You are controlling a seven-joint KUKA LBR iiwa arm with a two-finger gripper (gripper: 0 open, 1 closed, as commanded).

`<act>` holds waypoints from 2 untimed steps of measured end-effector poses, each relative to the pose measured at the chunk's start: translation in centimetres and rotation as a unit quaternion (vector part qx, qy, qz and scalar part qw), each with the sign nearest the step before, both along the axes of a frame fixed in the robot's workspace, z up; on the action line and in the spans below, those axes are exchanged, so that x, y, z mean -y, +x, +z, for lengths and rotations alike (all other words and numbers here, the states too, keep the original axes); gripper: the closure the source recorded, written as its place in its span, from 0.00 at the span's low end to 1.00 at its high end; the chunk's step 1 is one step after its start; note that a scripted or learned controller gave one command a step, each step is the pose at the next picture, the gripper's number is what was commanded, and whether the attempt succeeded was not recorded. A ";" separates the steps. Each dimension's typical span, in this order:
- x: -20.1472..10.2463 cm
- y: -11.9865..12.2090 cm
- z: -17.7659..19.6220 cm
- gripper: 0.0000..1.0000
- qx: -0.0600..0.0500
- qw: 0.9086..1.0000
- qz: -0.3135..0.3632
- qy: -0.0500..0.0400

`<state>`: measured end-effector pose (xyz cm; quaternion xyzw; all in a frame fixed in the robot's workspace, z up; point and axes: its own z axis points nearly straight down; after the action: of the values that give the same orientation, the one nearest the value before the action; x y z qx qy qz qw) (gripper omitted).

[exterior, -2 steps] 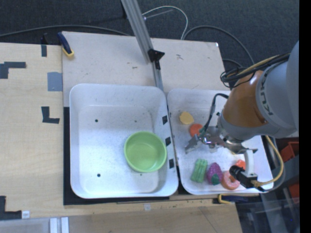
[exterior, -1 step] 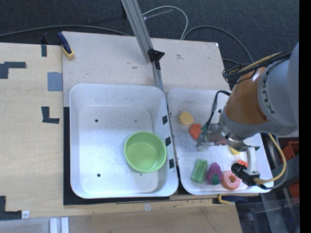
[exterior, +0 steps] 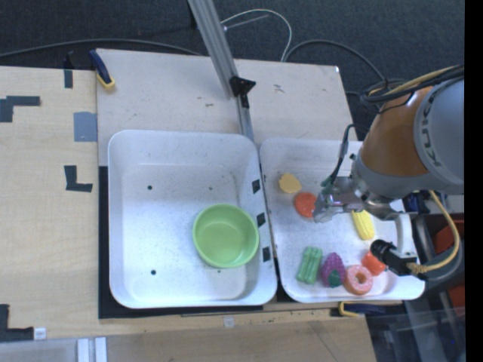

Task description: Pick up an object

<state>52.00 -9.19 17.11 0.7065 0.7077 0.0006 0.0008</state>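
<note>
Pink and ringed, a doughnut-shaped toy [exterior: 358,280] lies at the near edge of the right bin [exterior: 294,157], touching a purple grape-like piece [exterior: 332,268] on its left and just beside a red-orange piece [exterior: 373,263] on its right. A green ridged toy [exterior: 309,265] stands next to the purple one, toward the middle wall between the bins. Across that wall, in the left bin [exterior: 136,172], a lime-green bowl [exterior: 225,235] sits upright near the near-right corner.

Farther back in the right bin, a yellow corn-like toy [exterior: 363,224] lies partly under the arm [exterior: 400,149] — its upper end is hidden. The gripper [exterior: 324,204] is low over the bin, just beside a red-orange rounded toy [exterior: 305,204]; it seems to touch the toy's right side, but the metal parts blur together here, so I cannot tell whether the claw is spread or closed, nor whether it grips the toy. A small yellow piece [exterior: 290,182] rests a little beyond the red one, apart from it.

Behind both bins, a grey metal pole [exterior: 215,36] slants up across the pale board, and a blue-and-yellow clamp [exterior: 102,69] sits at the board's far left corner
</note>
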 end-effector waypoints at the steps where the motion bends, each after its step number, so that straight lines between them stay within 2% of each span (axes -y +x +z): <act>1: -0.7 -0.3 4.5 1.00 0.000 1.000 0.000 0.000; 2: -0.7 -0.2 9.8 1.00 0.001 1.000 0.000 0.000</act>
<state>51.79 -8.51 26.90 0.7064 0.7078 0.0013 0.0019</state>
